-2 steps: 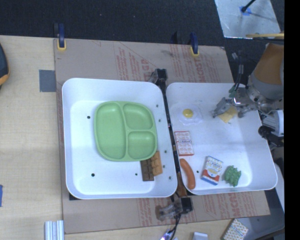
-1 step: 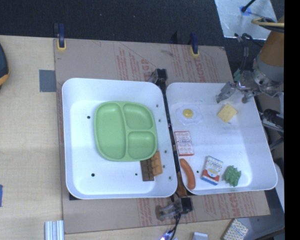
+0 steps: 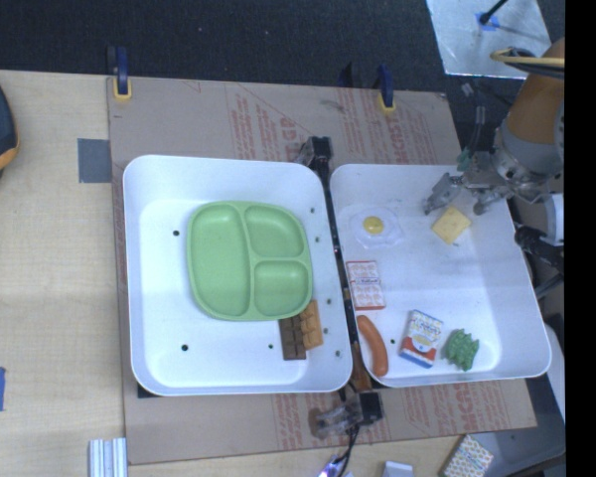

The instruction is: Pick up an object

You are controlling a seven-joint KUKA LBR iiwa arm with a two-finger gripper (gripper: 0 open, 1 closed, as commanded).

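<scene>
I see my gripper (image 3: 461, 193) spread wide, holding nothing, just above the cheese wedge (image 3: 452, 225) in the right bin (image 3: 497, 296). Nothing is lifted; the grasp remains.

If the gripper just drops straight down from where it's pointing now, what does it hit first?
Most likely the yellow cheese block. The gripper sits above the upper part of the right bin, fingers pointing down, with the block just below it in the view. Depth is unclear from this slant, so it could land on bin floor beside the block instead.
</scene>
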